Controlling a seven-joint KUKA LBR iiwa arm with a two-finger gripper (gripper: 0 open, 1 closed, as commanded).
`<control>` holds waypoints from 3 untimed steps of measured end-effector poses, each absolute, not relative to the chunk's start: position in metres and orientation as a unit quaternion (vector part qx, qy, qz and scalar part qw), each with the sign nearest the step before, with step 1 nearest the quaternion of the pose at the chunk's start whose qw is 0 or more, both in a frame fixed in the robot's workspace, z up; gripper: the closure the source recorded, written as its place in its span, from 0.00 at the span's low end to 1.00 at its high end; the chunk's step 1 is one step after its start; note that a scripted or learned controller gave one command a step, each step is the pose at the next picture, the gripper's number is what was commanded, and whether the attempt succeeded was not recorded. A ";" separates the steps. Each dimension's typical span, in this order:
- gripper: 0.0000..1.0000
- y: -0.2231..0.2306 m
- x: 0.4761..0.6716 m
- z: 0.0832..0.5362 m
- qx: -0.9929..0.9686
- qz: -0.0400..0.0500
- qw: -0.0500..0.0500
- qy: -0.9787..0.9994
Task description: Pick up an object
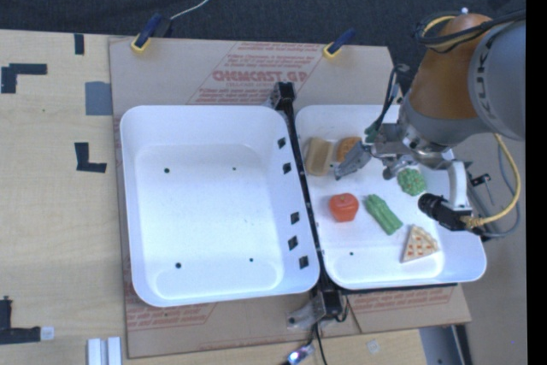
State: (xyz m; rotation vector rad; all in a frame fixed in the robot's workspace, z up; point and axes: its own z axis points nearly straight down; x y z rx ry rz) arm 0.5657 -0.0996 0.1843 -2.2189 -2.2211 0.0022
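The right-hand bin [479, 265] holds six small play-food pieces; the red tomato [344, 207] near its middle serves as landmark. Above and left of the tomato, against the divider, lies a tan bread slice [317, 155], with an orange pastry-like piece [346, 148] just beside it. Right of the tomato lies a green pickle [384, 214], slanted. Further right and lower sits a pizza wedge [419, 244]. Above and right of the tomato, a green knobbly item [412, 180], possibly broccoli, is partly covered by the arm.

The gripper [352, 163] hangs above the tomato, close by the orange piece. Its fingers appear slightly apart with nothing between them, though the view here is too coarse to be certain.

Assessment: all pieces look like light, rigid moulded plastic, smooth and likely slippery, not fragile. The tomato is round and may roll from a pinch; grip across its widest part. The pickle offers the surer hold, taken across its narrow width at mid-length.
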 end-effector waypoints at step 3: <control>0.00 -0.032 0.669 0.340 -0.707 -0.004 -0.005 -0.707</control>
